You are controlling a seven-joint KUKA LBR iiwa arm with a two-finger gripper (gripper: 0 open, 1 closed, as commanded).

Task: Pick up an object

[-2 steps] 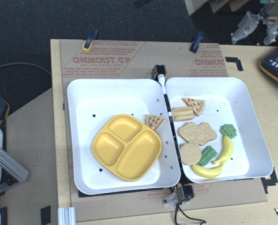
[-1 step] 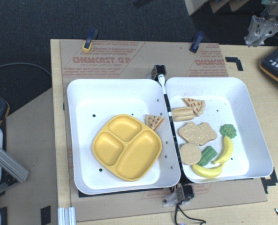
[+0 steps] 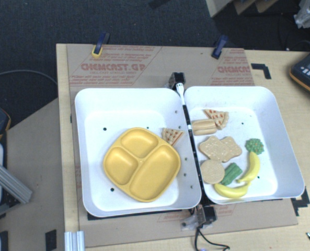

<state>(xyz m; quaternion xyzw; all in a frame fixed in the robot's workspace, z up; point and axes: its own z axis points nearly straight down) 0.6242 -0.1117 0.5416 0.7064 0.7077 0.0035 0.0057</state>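
Observation:
The right bin (image 3: 270,109) holds several toy foods: a pizza slice (image 3: 216,115), a hot dog bun (image 3: 203,126), a tan bread piece (image 3: 220,148), a round cracker (image 3: 212,171), a green pepper (image 3: 231,173), a yellow banana (image 3: 242,180) and a broccoli floret (image 3: 254,145). In the left bin (image 3: 92,109) lies a yellow three-compartment plate (image 3: 141,163), with a small waffle-pattern wedge (image 3: 171,135) at its upper right edge.
The two bins sit on a cardboard-covered bench (image 3: 144,67) held by clamps (image 3: 99,44) at the back. Dark floor surrounds the bench. A cable and connector (image 3: 202,217) lie at the front between the bins.

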